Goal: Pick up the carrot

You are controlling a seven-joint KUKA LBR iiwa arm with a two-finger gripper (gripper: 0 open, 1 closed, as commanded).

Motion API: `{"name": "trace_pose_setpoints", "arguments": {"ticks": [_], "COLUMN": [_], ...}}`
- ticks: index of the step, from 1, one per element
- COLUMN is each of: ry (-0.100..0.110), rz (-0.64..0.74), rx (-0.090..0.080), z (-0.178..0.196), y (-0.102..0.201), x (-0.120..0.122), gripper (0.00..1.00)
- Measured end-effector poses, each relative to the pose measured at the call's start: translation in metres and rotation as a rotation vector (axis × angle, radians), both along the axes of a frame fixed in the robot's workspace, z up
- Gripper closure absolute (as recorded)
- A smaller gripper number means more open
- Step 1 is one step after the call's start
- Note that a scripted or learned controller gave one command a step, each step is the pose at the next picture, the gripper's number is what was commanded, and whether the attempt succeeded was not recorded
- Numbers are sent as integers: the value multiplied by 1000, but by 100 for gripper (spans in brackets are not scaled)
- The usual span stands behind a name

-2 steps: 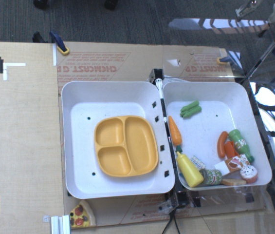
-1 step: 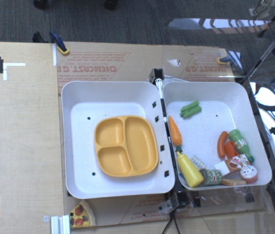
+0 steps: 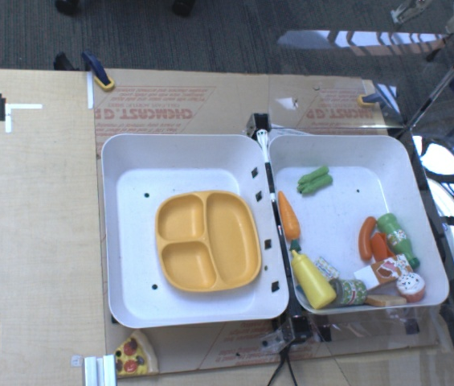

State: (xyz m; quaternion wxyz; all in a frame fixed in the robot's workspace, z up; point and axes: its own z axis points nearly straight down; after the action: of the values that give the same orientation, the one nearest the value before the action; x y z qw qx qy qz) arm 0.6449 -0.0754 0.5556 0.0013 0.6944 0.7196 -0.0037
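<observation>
A: What did we see, going from the left?

B: On the bench, at the near edge, a pizza-slice toy (image 3: 132,356) lay below the left bin (image 3: 118,215). Inside that bin we found a yellow divided plate (image 3: 208,240) with three compartments.

A: And the carrot?

B: We spotted the carrot (image 3: 288,215) in the right bin (image 3: 395,163), lying along its left wall, just beside the divider between the bins. Just below it lay a yellow squeeze bottle (image 3: 312,279), and above and to its right, green bean pods (image 3: 315,180).

A: Farther right?

B: A red sausage (image 3: 366,239), a green bottle (image 3: 396,237) and some small packaged items (image 3: 387,284) were clustered in the bin's near right corner.

A: Could we judge the claw?

B: We could not tell how far open it was, nor whether it had hold of anything.
</observation>
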Motion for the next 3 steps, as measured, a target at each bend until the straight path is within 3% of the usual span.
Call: {"name": "trace_pose_setpoints", "arguments": {"ticks": [1,2,3], "ry": [0,0,0], "rz": [3,2,5], "rx": [-3,-2,-5], "z": [8,8,16], "y": [1,0,1], "x": [2,2,3], "gripper": [100,0,100]}}
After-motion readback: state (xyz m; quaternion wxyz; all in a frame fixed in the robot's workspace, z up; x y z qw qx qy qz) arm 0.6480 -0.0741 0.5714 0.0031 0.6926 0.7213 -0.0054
